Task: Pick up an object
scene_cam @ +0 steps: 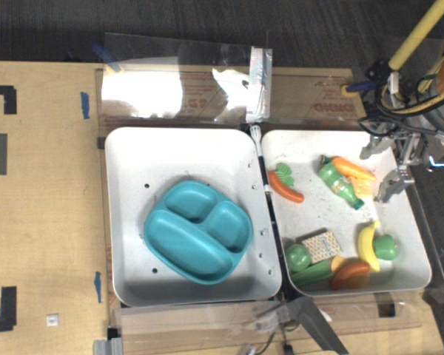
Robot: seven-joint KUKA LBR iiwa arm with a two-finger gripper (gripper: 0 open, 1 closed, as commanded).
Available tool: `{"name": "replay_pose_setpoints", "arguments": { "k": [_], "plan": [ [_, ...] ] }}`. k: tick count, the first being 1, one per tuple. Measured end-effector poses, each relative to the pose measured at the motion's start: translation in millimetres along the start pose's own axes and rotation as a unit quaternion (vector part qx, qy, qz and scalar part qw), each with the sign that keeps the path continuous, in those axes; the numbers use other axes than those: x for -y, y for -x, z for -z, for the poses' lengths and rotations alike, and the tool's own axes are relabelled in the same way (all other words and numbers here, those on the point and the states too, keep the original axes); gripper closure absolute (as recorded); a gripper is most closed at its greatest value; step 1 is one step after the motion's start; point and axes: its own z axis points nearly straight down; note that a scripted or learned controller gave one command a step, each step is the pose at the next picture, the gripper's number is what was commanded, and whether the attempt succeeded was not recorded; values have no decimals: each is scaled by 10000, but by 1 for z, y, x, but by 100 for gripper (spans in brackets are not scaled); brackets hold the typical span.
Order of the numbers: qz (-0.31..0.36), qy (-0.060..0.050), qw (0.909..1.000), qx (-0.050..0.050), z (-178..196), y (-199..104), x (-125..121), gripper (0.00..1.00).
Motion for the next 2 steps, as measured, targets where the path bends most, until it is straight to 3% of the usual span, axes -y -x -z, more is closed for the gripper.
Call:
{"name": "replay_pose_setpoints", "arguments": {
  "k": [1,2],
  "plan": [
    [723,-5,9974,2,-161,69,73,0],
    [208,2,9998,7,-194,76,58,0]
  ]
}}
